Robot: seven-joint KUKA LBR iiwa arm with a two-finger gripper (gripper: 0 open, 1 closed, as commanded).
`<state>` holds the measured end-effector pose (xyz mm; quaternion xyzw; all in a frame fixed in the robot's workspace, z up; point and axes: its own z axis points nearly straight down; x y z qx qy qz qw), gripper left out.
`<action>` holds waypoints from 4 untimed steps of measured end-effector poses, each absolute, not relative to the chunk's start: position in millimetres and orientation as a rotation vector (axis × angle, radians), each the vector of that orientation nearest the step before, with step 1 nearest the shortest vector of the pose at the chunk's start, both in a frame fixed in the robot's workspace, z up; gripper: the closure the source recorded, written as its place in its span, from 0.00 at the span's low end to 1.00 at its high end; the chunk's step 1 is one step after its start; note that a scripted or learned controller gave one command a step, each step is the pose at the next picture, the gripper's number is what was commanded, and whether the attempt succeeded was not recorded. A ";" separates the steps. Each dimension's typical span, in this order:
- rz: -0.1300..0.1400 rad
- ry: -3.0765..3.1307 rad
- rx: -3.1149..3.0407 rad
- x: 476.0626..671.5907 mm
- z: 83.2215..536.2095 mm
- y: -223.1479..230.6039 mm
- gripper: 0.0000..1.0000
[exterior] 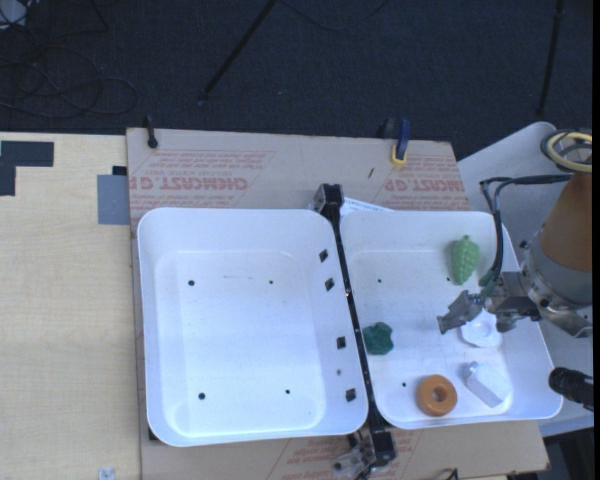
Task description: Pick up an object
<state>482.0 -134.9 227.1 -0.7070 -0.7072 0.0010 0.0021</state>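
Observation:
The right bin [420,243] holds a light green bumpy object [465,258] near its far right, a dark green lump [379,338] by the divider, an orange ring [437,395] at the front, a grey-white block [483,385] beside the ring, and a small white object [479,332]. My gripper [467,311] hangs low over the right side of this bin, just above the white object and below the light green object. Its dark fingers point left. Nothing shows between them.
The left bin [160,268] sits beside the right one, with a black clipped divider [342,308] between them. Cardboard [230,173] lies under both bins. The grey arm with its orange band [570,238] enters from the right, with a black cable [495,223] looping above the bin.

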 end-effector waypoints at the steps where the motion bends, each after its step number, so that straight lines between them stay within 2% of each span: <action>1: 0.004 -2.217 -2.217 482.1 236.8 -135.5 1.00; 2: -0.018 -2.239 -2.221 552.2 377.5 -77.9 1.00; 3: 0.009 -2.215 -2.219 516.4 324.8 -91.6 1.00; 4: -0.012 -2.230 -2.226 480.8 443.0 -84.0 1.00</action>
